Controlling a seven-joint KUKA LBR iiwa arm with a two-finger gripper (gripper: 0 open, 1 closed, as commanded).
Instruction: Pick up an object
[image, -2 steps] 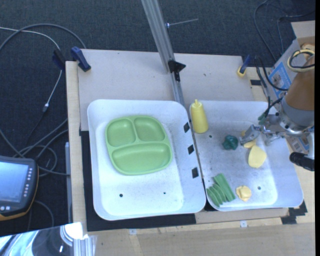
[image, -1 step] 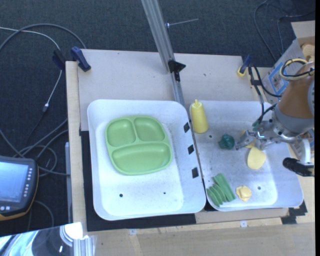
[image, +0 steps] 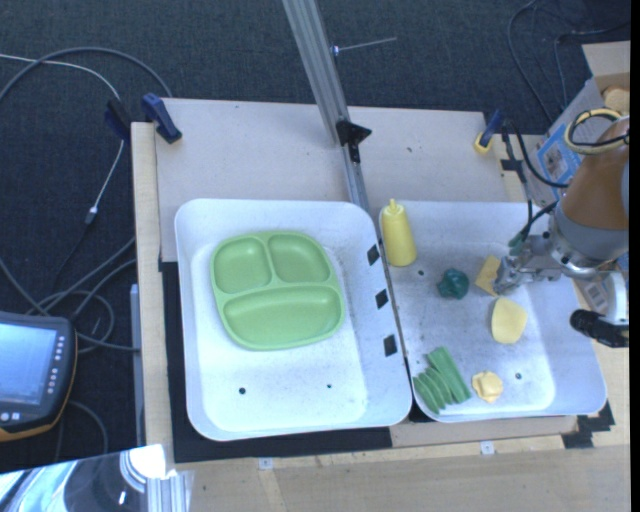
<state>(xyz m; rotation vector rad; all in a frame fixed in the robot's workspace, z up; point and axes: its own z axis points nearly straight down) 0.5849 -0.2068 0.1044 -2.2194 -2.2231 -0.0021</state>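
We find our gripper (image: 507, 278) low over the right bin (image: 540, 395), near its far right part, and we judge this to be the approach step of the pick, the descent onto a target not yet completed. Whether the gripper is parted or closed we cannot tell at this distance, and nothing is visibly held. Just beside the gripper, on its left and touching or nearly so, lies a small yellow wedge (image: 488, 274), which we take to be the likeliest target. A little farther left of the gripper sits a dark green lump (image: 453, 284), and farther still that way a yellow bottle (image: 397, 234) lies toward the bin's far left corner. Directly nearer the camera from the gripper rests a pale yellow piece (image: 507, 321), and beyond that a smaller yellow bit (image: 487, 385) with a bundle of green bean pods (image: 442, 377) to its left. We think the next move calls for centring over one item, coming down squarely and closing; the wedge looks small and could slip aside. By our count the right bin holds six things: four yellow, two green. Well to the gripper's left, the left bin (image: 290, 400) holds one green divided plate (image: 277, 289) with three compartments.
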